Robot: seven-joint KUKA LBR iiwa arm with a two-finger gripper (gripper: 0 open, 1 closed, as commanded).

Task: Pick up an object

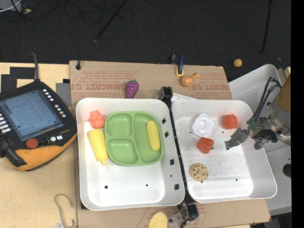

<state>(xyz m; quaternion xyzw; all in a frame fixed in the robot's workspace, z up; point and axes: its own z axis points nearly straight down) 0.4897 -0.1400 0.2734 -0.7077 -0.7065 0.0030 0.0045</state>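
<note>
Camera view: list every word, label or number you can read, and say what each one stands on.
Red print on the cardboard sheet under the bins, upside down and repeated left and right: too blurred to quote with confidence.
Screen of the teach pendant: lines of text, too small to read.
Its buttons: markings too small to read.

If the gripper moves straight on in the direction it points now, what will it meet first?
Probably the red block: the gripper points left across the right bin, and that block lies nearest in line. Its height above the bin is unclear.
</note>
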